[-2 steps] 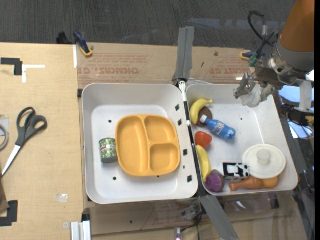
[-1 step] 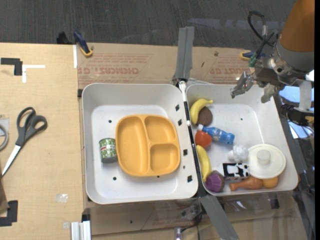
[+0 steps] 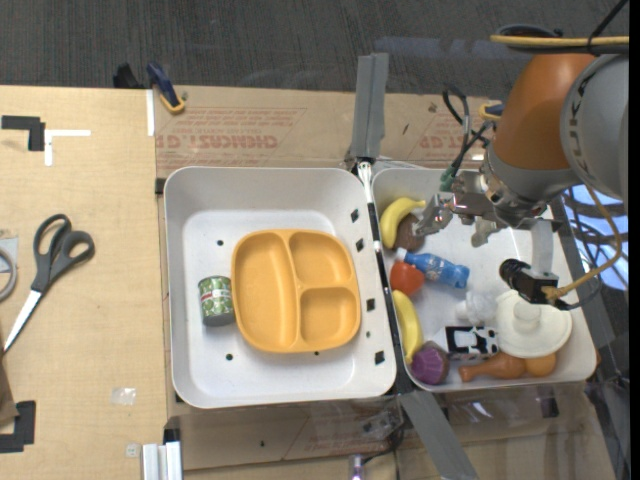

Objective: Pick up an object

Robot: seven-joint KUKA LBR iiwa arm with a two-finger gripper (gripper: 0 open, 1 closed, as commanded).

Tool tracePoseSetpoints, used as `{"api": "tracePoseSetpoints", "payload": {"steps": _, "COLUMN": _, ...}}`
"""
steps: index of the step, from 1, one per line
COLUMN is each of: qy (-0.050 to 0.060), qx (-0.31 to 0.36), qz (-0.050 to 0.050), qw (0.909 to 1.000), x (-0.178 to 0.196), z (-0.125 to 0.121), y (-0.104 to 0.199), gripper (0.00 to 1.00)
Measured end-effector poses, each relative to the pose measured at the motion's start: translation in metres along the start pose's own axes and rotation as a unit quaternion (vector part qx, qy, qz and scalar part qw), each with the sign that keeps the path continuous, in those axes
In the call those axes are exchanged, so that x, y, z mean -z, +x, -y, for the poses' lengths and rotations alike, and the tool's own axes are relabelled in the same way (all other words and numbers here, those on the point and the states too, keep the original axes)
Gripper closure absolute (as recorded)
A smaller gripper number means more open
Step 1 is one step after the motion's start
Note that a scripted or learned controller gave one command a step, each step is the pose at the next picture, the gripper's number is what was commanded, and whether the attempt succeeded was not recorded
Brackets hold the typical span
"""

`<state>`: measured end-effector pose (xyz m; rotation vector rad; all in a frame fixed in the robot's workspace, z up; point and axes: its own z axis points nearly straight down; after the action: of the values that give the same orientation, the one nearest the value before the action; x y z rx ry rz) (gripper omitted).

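My gripper point(image 3: 462, 222) hangs over the far part of the right bin point(image 3: 575, 366), below the arm's orange band. Its fingers point(image 3: 438, 215) stand apart, open, with only white bin floor between them. Just left of it lies a yellow banana point(image 3: 397, 212) with a brown piece point(image 3: 408, 234) at its end. In front of the gripper lie a blue bottle point(image 3: 441, 268) and a red ball point(image 3: 405, 277). Nearer the front sit a second banana point(image 3: 407, 323), a purple object point(image 3: 430, 365), a black-and-white item point(image 3: 471, 340), a white round object point(image 3: 533, 325) and an orange carrot-like piece point(image 3: 505, 366).
The left bin point(image 3: 190, 358) bears a yellow divided plate point(image 3: 297, 290) and a small green can point(image 3: 215, 300). Scissors point(image 3: 50, 258) lie on the wooden bench at far left. Cables hang around the arm at the right.
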<state>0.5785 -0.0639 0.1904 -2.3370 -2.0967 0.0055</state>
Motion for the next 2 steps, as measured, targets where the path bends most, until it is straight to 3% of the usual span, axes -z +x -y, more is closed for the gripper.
{"api": "tracePoseSetpoints", "payload": {"steps": 1, "qy": -0.001, "qx": -0.001, "qz": 0.000, "qw": 1.0000, "x": -0.099, "z": 0.001, "y": -0.069, "gripper": 0.00}}
{"api": "tracePoseSetpoints", "payload": {"steps": 2, "qy": -0.002, "qx": -0.033, "qz": -0.001, "qw": 0.9995, "x": -0.099, "z": 0.063, "y": -0.052, "gripper": 0.00}}
